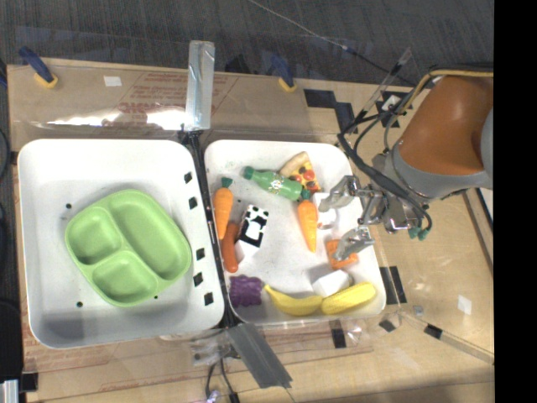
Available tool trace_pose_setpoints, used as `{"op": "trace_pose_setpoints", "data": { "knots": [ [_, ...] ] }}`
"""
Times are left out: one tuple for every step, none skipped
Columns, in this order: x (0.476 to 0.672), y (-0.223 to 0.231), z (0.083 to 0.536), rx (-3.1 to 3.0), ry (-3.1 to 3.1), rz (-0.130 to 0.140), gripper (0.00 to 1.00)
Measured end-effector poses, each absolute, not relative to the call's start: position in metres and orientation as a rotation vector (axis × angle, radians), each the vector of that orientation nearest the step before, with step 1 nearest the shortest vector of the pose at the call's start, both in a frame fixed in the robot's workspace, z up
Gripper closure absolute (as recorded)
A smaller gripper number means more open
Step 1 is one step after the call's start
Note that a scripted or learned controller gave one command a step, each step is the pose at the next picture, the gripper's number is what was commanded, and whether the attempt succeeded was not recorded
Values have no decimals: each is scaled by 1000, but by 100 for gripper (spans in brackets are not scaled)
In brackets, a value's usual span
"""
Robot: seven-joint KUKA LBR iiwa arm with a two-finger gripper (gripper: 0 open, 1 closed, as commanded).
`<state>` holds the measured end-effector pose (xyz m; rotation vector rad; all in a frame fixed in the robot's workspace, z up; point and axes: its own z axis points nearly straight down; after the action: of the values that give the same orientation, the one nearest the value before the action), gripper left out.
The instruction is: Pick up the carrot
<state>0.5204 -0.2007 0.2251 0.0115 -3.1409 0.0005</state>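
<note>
Two carrots lie in the right bin (pixel 277 151). One carrot (pixel 308 222) is near the middle, pointing down. The other carrot (pixel 221 211), with a green top, lies along the left wall. My gripper (pixel 346 219) hovers at the bin's right side, just right of the middle carrot. It is open, with one finger (pixel 337 197) toward the back and the other (pixel 357 241) toward the front. Nothing is between them. A small orange piece (pixel 342 257) lies under the front finger.
The right bin also holds a green bottle (pixel 273 183), a pizza slice (pixel 299 170), a black-and-white card (pixel 253 226), a reddish stick (pixel 231 251), purple grapes (pixel 246 290), bananas (pixel 323 300) and a white block (pixel 329 281). A green divided plate (pixel 127 246) sits in the left bin.
</note>
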Motion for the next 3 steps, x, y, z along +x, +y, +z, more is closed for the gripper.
{"op": "trace_pose_setpoints", "data": {
  "knots": [
    [559, -209, 94, 49, -3146, 3, 0],
    [561, -207, 105, 65, -3149, 4, 100],
    [545, -179, 182, 70, -3150, 4, 100]
  ]
}}
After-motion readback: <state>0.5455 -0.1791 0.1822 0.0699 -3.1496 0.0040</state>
